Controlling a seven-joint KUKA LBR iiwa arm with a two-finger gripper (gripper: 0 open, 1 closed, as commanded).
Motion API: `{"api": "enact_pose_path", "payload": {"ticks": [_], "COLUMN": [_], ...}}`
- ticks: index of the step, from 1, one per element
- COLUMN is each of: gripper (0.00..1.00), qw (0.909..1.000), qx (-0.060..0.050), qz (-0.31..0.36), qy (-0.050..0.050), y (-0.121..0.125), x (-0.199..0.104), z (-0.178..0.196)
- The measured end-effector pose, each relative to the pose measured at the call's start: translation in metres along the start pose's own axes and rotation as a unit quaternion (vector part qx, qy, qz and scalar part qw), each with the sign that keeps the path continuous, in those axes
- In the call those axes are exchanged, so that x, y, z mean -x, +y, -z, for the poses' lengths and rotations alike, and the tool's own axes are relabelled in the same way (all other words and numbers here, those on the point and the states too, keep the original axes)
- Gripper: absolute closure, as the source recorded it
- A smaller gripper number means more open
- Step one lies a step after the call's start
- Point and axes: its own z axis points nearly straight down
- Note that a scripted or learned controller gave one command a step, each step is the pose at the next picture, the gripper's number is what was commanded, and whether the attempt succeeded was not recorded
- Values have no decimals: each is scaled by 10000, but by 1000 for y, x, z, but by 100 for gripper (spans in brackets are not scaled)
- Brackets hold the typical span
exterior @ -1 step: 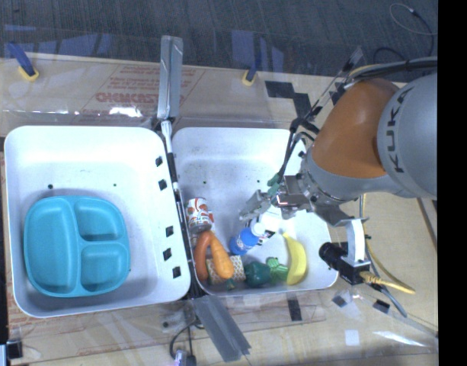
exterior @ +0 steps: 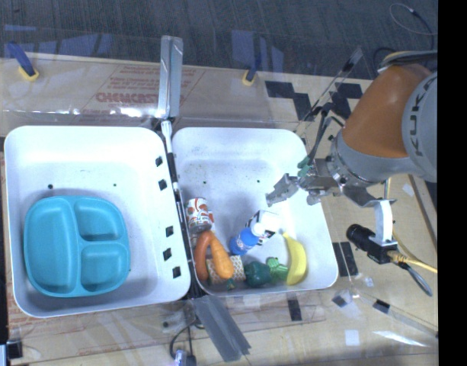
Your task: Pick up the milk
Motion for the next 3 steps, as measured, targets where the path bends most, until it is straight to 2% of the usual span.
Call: {"api": "enact_pose_path", "payload": {"ticks": [1, 2, 3], "gripper": [0, 0, 100], "qw": [9996, 10000, 10000], "qx": [-11, 4, 2], "qz": [-298, -73, -51], "qy": [3, 5, 8], "y": [26, 72, 73], "x": [34, 30, 30], "z": [-135, -126, -115]}}
